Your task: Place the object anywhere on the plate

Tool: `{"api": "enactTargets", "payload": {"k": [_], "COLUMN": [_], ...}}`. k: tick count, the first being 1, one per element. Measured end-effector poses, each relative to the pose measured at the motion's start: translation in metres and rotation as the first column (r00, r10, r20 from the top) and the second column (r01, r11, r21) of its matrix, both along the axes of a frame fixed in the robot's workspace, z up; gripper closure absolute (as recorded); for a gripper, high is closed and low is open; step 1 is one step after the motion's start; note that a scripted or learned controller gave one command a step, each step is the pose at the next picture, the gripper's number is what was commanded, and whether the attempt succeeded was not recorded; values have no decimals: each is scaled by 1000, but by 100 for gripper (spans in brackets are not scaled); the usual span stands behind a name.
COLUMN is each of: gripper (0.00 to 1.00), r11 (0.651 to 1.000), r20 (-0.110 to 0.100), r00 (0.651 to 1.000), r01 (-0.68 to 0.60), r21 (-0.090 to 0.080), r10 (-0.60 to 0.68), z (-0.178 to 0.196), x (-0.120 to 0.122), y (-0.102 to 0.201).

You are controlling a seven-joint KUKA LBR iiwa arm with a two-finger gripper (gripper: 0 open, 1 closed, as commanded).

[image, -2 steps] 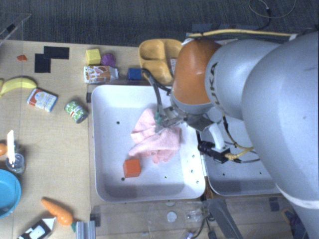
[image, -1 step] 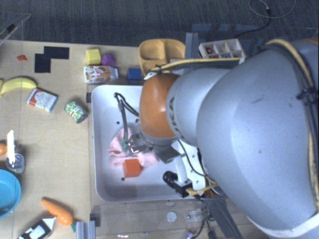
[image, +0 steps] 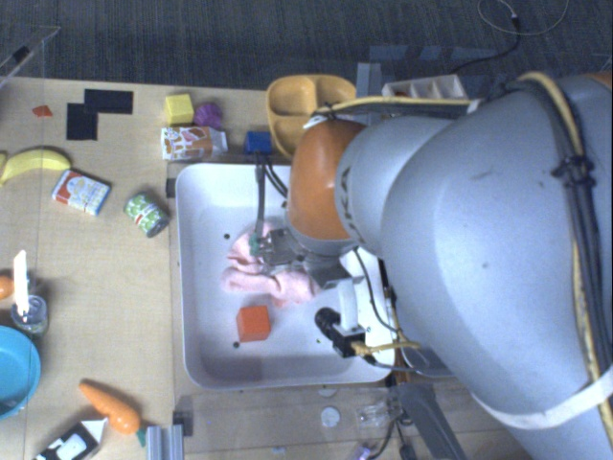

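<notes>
Lying mid-frame in one bin (image: 196, 353): one orange cube (image: 254, 323), one limp pink cloth (image: 268, 274), perhaps under the gripper (image: 273, 249); grip unclear.

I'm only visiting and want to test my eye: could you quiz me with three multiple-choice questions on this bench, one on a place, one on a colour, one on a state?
1. Where is the orange block?
A. in the white bin
B. by the banana
C. on the blue plate

2. What colour is the cloth in the bin?
A. green
B. pink
C. black

3. How does the carrot sit?
A. in the bin
B. standing upright
C. lying on the bench

Answers: 1 A, it rests on the bin floor; 2 B, pale pink folds; 3 C, flat on wood below the plate.
</notes>
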State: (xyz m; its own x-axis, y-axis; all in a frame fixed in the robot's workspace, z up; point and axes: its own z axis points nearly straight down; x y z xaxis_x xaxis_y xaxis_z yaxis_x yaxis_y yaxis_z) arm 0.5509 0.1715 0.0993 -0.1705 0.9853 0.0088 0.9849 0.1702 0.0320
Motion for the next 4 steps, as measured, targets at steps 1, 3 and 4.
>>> {"api": "enactTargets", "payload": {"k": [1, 3, 4], "gripper": [100, 100, 0], "r11": [971, 900, 906], "r20": [-24, -10, -3], "r00": [971, 901, 906], "r01": [-237, -434, -422], "r21": [-13, -28, -41], "r10": [236, 434, 422], "z": [47, 8, 10], "x": [-31, -45, -40], "y": [-31, 4, -5]}}
